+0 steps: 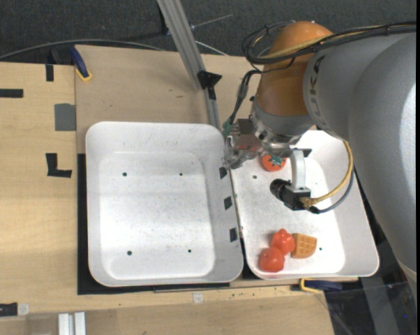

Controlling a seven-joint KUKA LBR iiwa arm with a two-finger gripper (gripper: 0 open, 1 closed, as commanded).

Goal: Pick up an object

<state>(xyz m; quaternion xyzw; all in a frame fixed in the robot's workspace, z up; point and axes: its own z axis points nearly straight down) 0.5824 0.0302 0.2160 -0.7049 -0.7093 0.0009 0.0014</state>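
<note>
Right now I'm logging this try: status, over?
Gripper low over right bin, far end. Red-orange object just beside it, grasp unconfirmed. Two red pieces and waffle piece at near edge, untouched.

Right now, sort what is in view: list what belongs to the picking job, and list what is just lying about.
Belongs to the job:
- gripper, low over the right bin
- small orange-red object just beneath it
- two red pieces and the waffle-like orange piece near that bin's front

Just lying about:
- left bin
- black tape marks on the bench
- blue clamp at the bench's back edge
</note>
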